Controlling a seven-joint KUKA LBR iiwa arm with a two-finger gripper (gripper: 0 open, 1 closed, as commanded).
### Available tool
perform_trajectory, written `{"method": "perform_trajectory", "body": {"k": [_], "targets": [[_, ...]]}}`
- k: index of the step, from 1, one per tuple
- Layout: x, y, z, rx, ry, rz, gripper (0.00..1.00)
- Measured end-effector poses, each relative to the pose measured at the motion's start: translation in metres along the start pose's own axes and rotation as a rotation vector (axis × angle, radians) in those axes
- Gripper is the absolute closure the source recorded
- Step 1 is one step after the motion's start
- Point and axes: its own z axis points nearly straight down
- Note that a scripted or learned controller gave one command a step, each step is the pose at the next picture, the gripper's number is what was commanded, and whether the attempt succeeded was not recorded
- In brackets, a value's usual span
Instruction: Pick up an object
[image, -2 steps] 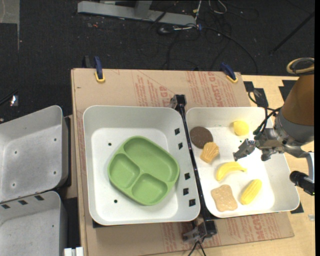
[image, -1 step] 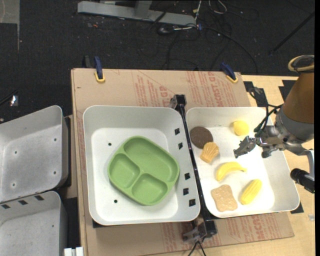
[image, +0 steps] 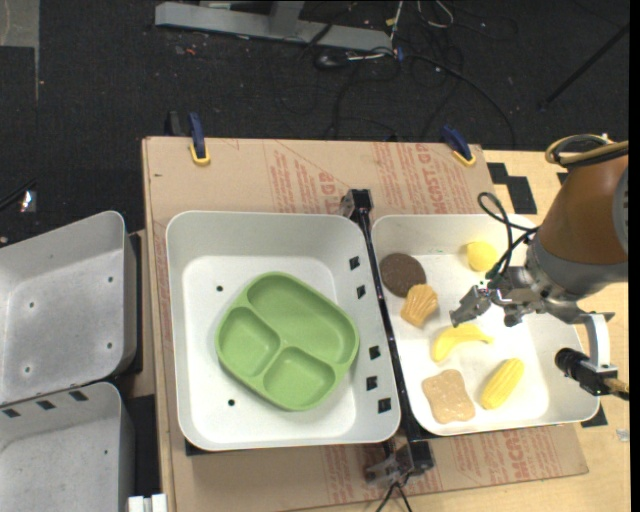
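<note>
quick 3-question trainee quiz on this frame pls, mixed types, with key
1. True or false: the green tray lies in the left bin.
2. Which item lies nearest the end effector?
A. banana
B. corn
C. toast
3. Fill in: the brown cookie lies in the ____ bin.

Key: 1 true; 2 A; 3 right. The right bin also holds the banana, corn and toast.
</note>
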Motion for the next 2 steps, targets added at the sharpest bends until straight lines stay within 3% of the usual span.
{"method": "perform_trajectory", "body": {"k": [2], "targets": [[0.003,0.004,0.066,-0.009,-0.004,0.001,0.0]]}}
